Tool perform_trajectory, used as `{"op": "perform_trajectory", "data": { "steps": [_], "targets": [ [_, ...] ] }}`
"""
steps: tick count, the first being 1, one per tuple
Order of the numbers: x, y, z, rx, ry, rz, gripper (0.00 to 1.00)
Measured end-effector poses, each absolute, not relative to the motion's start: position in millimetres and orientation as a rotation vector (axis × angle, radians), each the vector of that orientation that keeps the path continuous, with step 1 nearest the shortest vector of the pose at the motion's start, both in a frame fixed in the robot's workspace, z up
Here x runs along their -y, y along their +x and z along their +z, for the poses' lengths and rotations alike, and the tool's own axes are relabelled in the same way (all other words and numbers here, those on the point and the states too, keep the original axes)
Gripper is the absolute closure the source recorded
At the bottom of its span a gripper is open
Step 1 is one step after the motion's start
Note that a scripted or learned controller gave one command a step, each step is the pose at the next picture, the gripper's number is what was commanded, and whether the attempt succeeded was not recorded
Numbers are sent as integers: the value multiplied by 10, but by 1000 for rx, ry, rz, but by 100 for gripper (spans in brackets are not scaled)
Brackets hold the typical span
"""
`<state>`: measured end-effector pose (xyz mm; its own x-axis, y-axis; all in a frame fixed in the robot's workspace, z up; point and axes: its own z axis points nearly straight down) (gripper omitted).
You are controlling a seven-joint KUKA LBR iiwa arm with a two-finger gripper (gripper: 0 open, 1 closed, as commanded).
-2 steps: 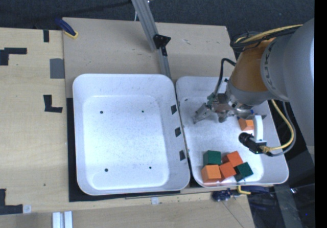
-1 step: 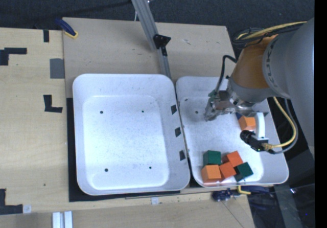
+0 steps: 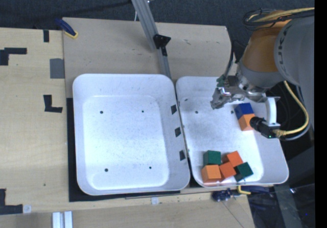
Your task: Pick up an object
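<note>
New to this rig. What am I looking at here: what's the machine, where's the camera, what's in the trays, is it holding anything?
One camera fixed above the bench, looking down at a slant. The grey and orange shape at the right is the robot arm; its gripper hangs over the upper part of the right bin.

Two shallow white bins sit side by side. The left bin is the bigger-looking one. In the right bin, a blue block and an orange block lie close beside the gripper, and a cluster of green and orange blocks sits near the bottom edge.

I see nothing between the fingers, but the view is too blurred to tell if they are open or shut.
</note>
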<state>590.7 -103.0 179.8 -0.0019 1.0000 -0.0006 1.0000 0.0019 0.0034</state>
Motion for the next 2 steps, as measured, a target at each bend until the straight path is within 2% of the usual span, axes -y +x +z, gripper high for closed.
{"op": "perform_trajectory", "data": {
  "steps": [2],
  "targets": [
    [977,5881,2914,-2222,2216,5,100]
  ]
}}
